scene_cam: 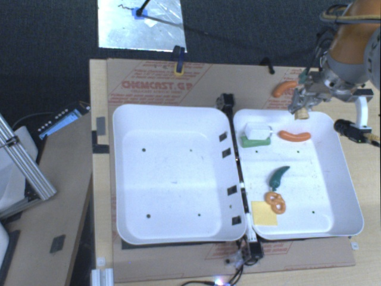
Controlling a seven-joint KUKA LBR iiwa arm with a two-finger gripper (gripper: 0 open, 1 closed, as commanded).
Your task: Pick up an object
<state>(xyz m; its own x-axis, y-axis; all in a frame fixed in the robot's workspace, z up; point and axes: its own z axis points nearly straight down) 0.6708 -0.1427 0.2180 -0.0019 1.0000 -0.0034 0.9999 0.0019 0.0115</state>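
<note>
A robot lab: a grey-and-orange arm (351, 46) over two white bins (172, 115) on a cardboard-topped bench (155, 79), aluminium framing (21, 165) and cables beside.

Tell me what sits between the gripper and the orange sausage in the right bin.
Nothing visible. The gripper hangs over the right bin's back edge, and the sausage lies just in front of it on bare bin floor. The white-and-green block lies off to the side.

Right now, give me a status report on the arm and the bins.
Gripper hovering at right bin's far rim, nothing seen held. Sausage just below it, untouched. Green pepper, pretzel, yellow square nearer, out of the way.
</note>
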